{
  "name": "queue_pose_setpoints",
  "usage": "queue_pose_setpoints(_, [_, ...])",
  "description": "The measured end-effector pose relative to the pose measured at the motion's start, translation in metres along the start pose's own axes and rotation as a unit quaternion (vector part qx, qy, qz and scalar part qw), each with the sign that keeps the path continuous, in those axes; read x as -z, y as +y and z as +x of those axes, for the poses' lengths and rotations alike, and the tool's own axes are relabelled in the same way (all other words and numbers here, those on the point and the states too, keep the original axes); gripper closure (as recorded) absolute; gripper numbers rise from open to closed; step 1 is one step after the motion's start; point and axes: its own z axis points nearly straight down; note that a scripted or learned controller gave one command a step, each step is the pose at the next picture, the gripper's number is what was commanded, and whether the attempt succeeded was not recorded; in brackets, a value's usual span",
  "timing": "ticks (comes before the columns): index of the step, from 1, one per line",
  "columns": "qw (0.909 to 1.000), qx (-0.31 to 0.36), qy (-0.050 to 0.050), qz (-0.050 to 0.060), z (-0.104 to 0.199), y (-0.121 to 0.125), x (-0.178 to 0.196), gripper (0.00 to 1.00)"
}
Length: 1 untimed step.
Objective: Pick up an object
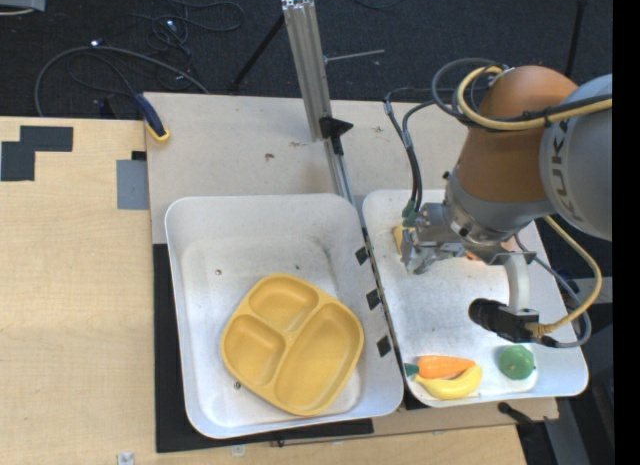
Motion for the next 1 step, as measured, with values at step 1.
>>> queue_pose_setpoints(1, [1.0000,0.000,-0.001,0.001,0.0445,-0.0143,-0.0128,1.00])
